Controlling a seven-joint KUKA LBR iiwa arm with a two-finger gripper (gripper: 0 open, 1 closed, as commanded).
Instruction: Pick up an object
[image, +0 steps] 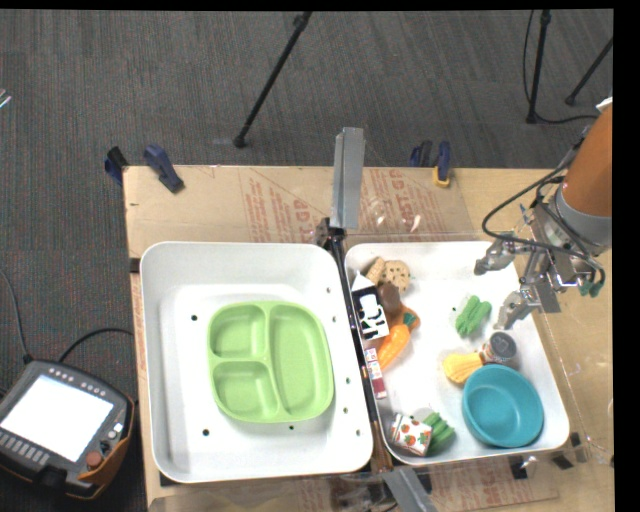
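The pincer (503, 288) hangs spread and unladen above the green toy (472, 314), teal bowl (502, 405) nearby.

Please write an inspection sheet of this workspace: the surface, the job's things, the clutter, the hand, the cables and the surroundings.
Surface: cardboard-covered bench bearing the left bin and the right bin.
Job's things: right bin holds a teal bowl, green toy, yellow toy, carrot, cookies, small carton.
Clutter: green divided plate in the left bin.
Hand: hand above the right bin's right side, holding nothing.
Cables: black cables looping by the wrist.
Surroundings: clamps on the bench edge, pendant on the carpet.
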